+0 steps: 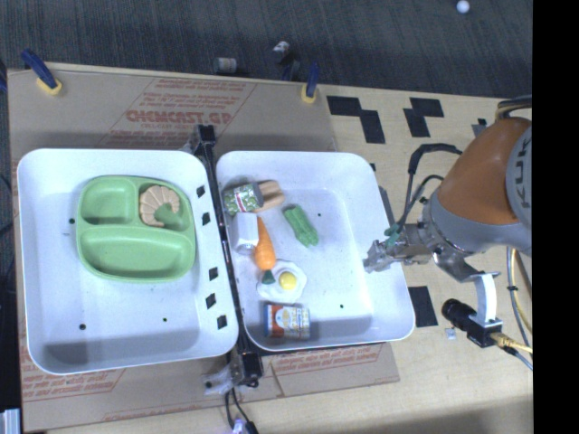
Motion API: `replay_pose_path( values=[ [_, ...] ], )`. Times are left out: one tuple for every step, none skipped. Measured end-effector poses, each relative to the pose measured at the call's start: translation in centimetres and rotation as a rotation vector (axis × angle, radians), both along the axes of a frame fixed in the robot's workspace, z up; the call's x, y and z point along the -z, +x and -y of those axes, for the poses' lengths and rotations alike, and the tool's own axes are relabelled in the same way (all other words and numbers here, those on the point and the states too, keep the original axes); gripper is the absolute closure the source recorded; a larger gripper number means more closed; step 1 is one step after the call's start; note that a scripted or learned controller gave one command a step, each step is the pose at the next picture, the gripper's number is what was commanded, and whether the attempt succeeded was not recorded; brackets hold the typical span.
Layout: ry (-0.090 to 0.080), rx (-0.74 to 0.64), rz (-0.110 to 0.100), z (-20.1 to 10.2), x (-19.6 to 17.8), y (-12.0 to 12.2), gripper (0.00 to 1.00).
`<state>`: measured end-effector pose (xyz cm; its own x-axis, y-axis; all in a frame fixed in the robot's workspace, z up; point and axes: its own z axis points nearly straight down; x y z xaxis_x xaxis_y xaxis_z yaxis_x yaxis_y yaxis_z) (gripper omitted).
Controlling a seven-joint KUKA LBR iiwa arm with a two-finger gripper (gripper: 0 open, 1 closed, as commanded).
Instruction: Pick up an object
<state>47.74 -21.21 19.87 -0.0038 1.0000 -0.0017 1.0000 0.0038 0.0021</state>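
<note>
The right bin (348,292) holds several small items along its left side. A green pickle (301,225) lies near the middle. An orange carrot (263,245) lies beside a white cup (246,234). Below them sit a fried egg (282,282) and a labelled can (287,321). A green-labelled packet (241,199) and a bread piece (269,192) lie at the top. My gripper (380,256) hovers over the right rim of this bin, well right of all the items, with nothing seen in it.
The left bin (54,324) carries a green divided plate (136,229) with a tan and green toy (162,207) in its upper right compartment. A black divider (215,233) runs between the bins. The arm's orange band (488,179) stands right of the bins.
</note>
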Motion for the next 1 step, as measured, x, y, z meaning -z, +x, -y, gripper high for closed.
replay_pose_path(
  values=[
    [0.003, -0.003, -0.004, -0.15, 10.66, -0.07, 1.00]
  ],
)
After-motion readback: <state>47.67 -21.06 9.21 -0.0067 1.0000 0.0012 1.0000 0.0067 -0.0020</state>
